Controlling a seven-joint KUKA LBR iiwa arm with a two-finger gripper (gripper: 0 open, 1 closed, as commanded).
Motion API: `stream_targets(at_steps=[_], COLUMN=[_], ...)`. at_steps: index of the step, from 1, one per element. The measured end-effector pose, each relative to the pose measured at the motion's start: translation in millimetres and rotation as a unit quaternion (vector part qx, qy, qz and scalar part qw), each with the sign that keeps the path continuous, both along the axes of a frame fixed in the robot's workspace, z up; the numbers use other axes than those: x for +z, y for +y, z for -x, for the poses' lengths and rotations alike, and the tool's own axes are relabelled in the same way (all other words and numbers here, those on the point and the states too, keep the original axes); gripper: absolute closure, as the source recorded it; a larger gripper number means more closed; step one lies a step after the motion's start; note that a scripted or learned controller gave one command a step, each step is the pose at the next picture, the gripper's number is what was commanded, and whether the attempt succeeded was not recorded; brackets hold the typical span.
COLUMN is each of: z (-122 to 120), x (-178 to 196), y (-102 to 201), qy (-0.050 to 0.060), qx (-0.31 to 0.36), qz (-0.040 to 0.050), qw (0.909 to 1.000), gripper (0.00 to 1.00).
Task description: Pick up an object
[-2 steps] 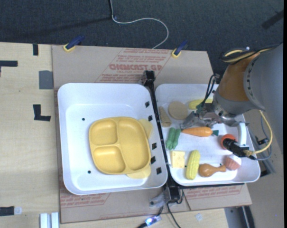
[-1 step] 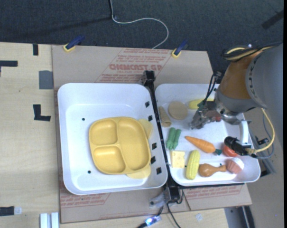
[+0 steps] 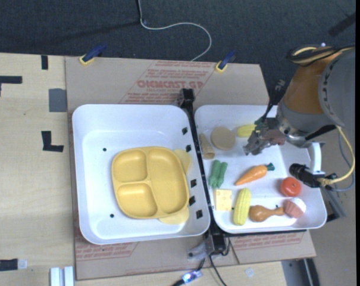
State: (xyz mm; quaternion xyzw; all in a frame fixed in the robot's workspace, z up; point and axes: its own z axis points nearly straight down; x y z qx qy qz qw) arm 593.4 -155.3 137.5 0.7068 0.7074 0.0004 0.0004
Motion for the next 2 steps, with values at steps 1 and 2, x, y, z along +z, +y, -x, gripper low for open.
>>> stream_targets(at_steps=[1, 2], z=[-9, -10], x=[50, 89], y=[-6, -5], qy=[-0.001, -0.001], qx=[0.000, 0.000], qz=[0.0006, 0.0003], qw=[1.0000, 1.0000], gripper=[1.00, 1.00])
